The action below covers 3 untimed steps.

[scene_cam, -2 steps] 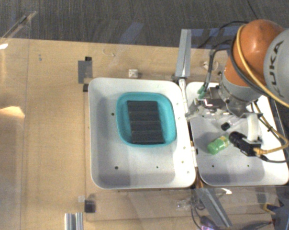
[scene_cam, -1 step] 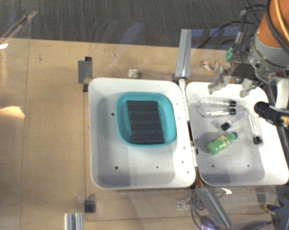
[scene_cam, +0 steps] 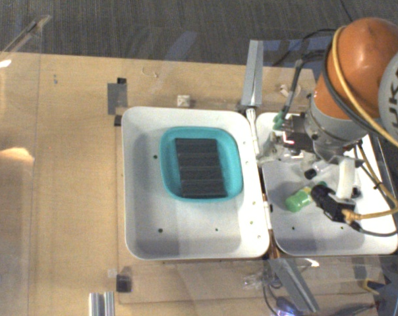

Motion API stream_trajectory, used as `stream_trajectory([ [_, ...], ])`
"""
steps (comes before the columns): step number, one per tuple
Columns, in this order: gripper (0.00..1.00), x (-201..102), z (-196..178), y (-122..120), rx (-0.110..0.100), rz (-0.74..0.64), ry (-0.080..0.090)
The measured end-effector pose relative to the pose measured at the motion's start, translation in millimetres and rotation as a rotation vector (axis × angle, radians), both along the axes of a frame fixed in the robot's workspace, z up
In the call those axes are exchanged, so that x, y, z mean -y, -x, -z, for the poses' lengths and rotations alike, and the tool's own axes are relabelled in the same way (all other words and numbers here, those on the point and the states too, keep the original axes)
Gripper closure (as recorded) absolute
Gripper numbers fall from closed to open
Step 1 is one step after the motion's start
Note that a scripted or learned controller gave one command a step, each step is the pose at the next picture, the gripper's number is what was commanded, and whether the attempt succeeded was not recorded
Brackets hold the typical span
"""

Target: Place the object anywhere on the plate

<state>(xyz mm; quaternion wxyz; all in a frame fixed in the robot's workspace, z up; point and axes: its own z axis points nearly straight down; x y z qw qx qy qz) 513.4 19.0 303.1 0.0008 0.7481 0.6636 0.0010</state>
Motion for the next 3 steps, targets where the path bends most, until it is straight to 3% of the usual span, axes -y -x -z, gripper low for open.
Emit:
stream_trajectory([
  [1, 0.00, 31, -104, -16, 0.004, 0.086, 0.000],
  [2, 0.00, 92, -131, 25, 0.004, 0.209, 0.001],
  [3, 0.00, 180, -132, 19, 0.001, 0.359, 0.002],
])
